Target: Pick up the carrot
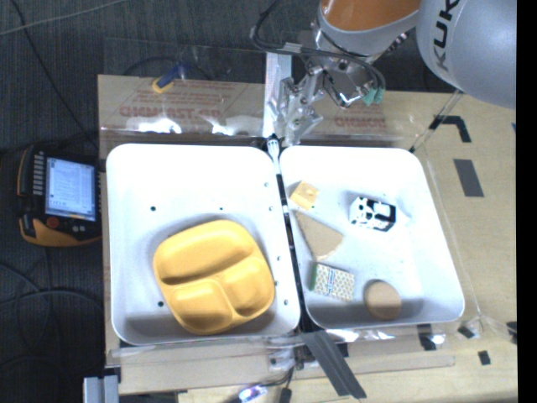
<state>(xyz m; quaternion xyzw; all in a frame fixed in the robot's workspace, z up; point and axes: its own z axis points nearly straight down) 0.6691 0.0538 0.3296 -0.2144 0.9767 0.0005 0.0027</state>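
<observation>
My gripper (292, 117) hangs above the back rims of the two bins, over the seam between them, under the grey arm with its orange band (369, 2). It is apart from everything in the right bin (436, 225). That bin holds a small yellow wedge (304, 195), a tan triangular piece (323, 238), a black and white toy (372, 213), a green and white patterned packet (333, 281) and a round tan item (383, 299).
A yellow divided plate (215, 274) lies in the left bin (134, 191). A handheld pendant with a lit screen (60, 196) sits left of the bench. Clear plastic and cardboard (185, 107) lie behind the bins.
</observation>
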